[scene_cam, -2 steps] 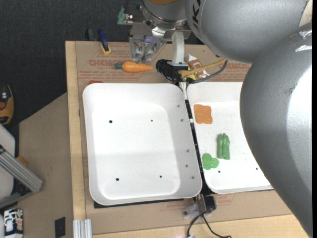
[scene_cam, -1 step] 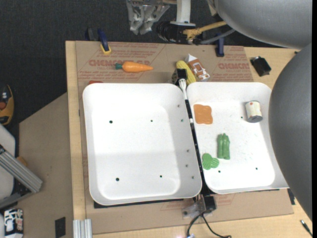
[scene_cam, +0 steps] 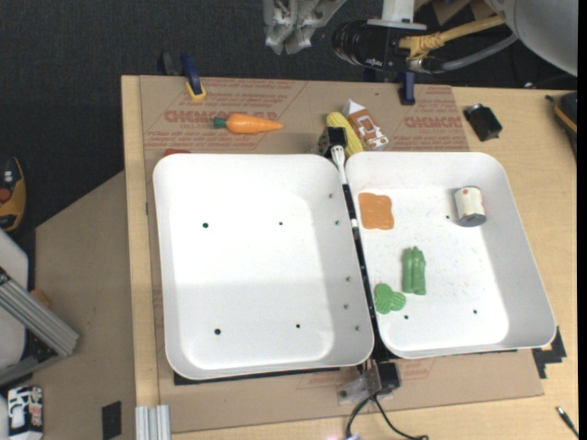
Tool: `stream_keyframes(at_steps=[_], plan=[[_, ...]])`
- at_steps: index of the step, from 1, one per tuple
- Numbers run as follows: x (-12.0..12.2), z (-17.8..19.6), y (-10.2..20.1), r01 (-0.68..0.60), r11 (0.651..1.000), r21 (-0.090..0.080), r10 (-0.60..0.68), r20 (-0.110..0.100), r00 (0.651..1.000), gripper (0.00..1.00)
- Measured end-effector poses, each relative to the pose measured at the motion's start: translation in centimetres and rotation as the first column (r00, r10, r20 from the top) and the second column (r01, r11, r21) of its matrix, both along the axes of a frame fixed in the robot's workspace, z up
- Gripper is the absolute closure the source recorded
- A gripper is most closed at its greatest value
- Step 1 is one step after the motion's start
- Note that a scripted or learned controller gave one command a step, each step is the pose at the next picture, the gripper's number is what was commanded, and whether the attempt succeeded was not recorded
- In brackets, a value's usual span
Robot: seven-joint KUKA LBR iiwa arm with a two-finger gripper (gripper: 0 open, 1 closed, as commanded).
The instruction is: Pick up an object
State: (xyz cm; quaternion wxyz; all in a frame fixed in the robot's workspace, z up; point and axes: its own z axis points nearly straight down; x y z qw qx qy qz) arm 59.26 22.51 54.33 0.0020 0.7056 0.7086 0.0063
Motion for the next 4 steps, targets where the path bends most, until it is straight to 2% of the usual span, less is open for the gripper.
stream_keyframes(at_steps=[1, 2, 3, 4], plan=[[-7.3, -0.8, -10.6, 0.011, 1.000, -0.007, -0.011, -0.017, 1.000, 1.00], [-11.6, -0.8, -5.2, -0.001, 1.000, -0.006, 0.001, -0.015, 1.000, 1.00], [-11.4, -0.9, 0.3, -0.003, 1.000, -0.004, 0.002, -0.010, 1.000, 1.00], [-11.3, -0.8, 0.0, 0.003, 1.000, -0.005, -0.003, -0.010, 1.000, 0.00]])
